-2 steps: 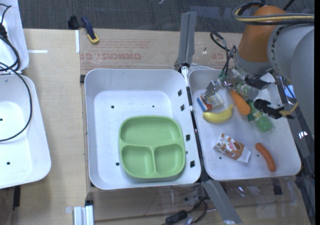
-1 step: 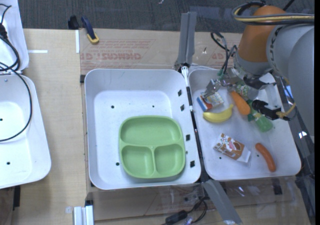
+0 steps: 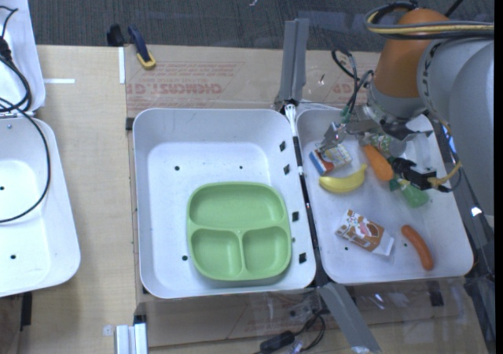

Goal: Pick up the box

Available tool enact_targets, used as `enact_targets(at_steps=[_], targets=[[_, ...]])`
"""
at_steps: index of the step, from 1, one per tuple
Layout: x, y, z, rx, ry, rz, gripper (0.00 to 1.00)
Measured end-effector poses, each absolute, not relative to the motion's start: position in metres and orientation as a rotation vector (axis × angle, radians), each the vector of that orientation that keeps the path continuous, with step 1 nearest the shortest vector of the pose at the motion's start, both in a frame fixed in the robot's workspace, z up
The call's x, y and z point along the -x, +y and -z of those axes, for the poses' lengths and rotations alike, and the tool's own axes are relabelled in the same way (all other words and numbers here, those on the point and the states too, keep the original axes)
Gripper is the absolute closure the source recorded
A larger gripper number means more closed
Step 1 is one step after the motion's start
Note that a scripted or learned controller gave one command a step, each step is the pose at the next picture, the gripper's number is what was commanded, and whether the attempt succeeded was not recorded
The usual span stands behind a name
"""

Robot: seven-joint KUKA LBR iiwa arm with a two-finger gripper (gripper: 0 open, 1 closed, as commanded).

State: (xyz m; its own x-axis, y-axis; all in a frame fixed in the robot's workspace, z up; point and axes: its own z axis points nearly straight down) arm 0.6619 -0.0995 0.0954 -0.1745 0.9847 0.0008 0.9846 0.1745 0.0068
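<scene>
White bins [image 3: 149, 187]: 2 | box [image 3: 364, 233]: 1 | banana [image 3: 343, 182]: 1 | end effector [image 3: 336, 134] grip: cannot tell

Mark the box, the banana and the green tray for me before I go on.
box [image 3: 363, 232], camera view, middle of its printed top face.
banana [image 3: 343, 182], camera view, middle of the yellow curve.
green tray [image 3: 238, 229], camera view, on the ridge between its compartments.

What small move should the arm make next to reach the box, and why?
Probably shift the gripper toward the near side of the right bin, then lower. It hovers near the banana and carrot, while the box lies apart, beside the sausage.
</scene>
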Motion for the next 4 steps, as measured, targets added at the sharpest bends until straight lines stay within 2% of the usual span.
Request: enact_targets(at_steps=[1, 2, 3, 4], targets=[[-0.659, -0.124, -0.118, -1.971, 2.448, 0.002, 0.00], [-0.643, -0.104, -0.096, -1.917, 2.479, -0.005, 0.00], [-0.644, -0.103, -0.103, -1.921, 2.478, -0.010, 1.00], [-0.644, -0.103, -0.102, -1.921, 2.478, -0.009, 0.00]])
